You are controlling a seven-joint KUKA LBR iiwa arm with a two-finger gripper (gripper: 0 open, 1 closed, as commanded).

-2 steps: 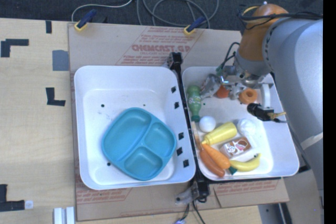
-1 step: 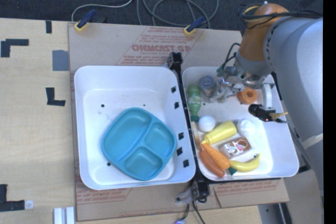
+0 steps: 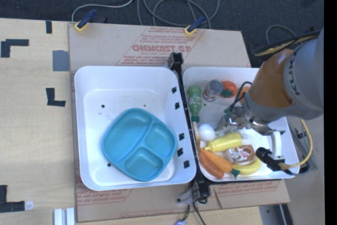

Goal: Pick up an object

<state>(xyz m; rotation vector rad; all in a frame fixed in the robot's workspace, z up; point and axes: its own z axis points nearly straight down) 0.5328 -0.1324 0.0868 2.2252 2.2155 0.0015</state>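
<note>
Right bin (image 3: 239, 72) holds a cluster of small items. Yellow bottle (image 3: 225, 141) on its side at centre; white egg (image 3: 206, 130) just left of it. Carrot (image 3: 215, 162) and banana (image 3: 247, 168) along near wall. Green bottle (image 3: 194, 98) and small can (image 3: 212, 89) at far-left corner.

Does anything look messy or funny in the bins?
Nothing looks broken or spilled. The blue tray sits askew by itself in the left bin, while the toy food is heaped in the right bin.
</note>
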